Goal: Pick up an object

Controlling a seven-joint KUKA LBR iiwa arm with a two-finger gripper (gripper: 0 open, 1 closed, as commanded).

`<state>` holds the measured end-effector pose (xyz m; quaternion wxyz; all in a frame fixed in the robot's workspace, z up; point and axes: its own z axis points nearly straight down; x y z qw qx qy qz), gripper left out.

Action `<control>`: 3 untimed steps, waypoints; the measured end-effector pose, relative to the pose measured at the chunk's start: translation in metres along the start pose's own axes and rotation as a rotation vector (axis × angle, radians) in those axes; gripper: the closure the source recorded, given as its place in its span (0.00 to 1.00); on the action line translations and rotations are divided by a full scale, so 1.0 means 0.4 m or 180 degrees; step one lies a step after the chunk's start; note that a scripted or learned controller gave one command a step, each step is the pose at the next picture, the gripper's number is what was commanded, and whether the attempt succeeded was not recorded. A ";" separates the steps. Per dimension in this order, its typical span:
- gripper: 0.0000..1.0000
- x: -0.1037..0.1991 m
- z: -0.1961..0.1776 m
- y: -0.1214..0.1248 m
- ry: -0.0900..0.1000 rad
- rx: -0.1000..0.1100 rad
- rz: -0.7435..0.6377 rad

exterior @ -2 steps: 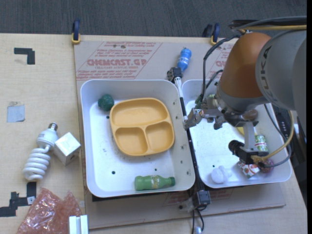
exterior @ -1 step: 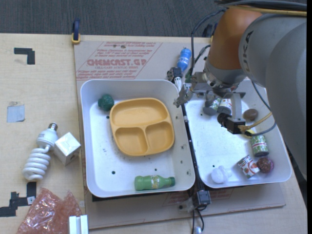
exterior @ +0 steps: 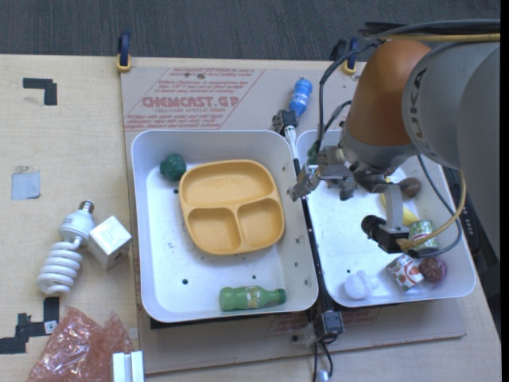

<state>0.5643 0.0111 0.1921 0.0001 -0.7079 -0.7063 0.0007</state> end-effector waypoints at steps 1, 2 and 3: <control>0.00 -0.013 -0.008 0.220 -0.0002 -0.0005 -0.0014; 0.00 0.095 0.000 0.047 -0.0001 -0.0003 -0.0012; 0.00 0.033 -0.001 0.237 -0.0002 -0.0004 -0.0013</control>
